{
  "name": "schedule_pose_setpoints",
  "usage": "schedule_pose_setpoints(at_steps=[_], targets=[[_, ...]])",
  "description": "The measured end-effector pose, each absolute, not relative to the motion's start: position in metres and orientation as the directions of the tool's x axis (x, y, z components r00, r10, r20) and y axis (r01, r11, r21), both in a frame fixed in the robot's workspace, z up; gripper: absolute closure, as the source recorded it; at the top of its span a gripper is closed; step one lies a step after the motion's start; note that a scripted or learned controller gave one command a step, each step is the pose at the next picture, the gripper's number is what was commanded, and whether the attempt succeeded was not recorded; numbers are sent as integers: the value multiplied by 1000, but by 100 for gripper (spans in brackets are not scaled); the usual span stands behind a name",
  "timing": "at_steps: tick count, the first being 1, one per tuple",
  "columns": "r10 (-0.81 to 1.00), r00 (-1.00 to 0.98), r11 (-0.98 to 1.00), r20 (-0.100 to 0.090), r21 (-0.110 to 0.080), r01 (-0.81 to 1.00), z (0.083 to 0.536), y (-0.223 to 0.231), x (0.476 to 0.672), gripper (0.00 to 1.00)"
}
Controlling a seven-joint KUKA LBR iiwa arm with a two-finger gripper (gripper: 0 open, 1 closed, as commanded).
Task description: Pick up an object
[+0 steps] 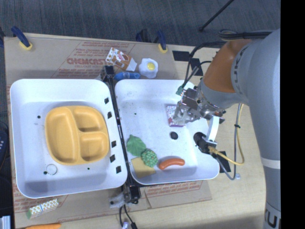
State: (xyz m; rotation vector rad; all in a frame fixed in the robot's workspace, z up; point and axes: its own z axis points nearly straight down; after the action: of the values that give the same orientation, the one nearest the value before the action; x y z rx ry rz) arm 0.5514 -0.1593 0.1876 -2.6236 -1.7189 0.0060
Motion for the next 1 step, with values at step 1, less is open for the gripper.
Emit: schedule_pose_setpoints(at_steps=[1], targets=[[917,399,-399,-1,-6,917,188,-159,551,0]])
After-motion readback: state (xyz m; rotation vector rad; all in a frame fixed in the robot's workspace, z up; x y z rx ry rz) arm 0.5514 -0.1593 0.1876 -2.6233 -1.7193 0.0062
